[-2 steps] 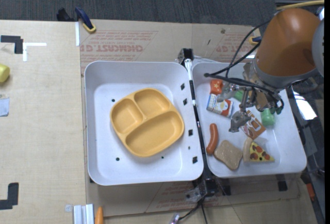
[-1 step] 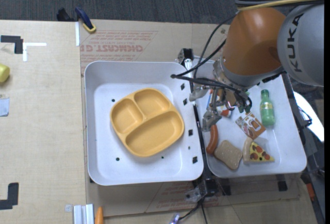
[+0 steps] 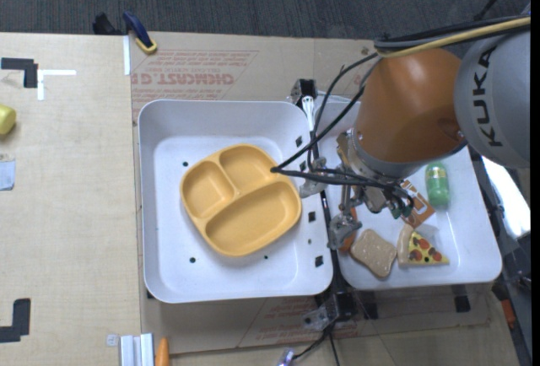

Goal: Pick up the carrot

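Observation:
The carrot (image 3: 418, 195) is a small orange piece in the right bin (image 3: 474, 265), just left of a green can (image 3: 437, 185); the wrist partly covers it. My gripper (image 3: 369, 209) hangs low over the middle of that bin, under the orange band (image 3: 409, 107). It is immediately left of the carrot and above a slice of toast (image 3: 374, 253). Cables and the wrist body hide much of it, and nothing shows held in it.
A pizza slice (image 3: 420, 248) lies beside the toast near the right bin's front. The left bin (image 3: 153, 187) holds a yellow divided plate (image 3: 242, 198). Black cables (image 3: 295, 172) run from the wrist across the wall between the bins.

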Tool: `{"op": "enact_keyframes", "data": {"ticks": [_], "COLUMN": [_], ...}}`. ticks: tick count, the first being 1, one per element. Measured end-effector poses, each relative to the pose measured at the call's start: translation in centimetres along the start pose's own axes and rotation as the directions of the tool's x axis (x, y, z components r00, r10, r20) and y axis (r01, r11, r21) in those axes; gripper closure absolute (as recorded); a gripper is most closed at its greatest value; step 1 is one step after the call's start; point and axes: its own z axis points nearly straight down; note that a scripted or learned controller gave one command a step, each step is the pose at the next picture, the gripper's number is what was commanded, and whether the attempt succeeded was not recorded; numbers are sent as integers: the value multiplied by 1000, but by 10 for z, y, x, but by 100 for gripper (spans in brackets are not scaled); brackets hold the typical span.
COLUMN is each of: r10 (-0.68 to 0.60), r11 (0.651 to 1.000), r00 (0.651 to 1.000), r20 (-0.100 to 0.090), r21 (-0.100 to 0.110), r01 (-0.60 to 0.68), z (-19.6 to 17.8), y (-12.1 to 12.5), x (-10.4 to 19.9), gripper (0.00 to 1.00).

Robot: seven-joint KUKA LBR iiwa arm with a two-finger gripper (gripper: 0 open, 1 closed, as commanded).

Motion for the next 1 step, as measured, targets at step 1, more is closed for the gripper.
{"op": "enact_keyframes", "data": {"ticks": [1], "r10": [-127], "r11": [992], "r00": [992], "r20": [4], "r21": [3], "r01": [127], "z": [-39], "y": [-112], "x": [36], "gripper": [0]}}
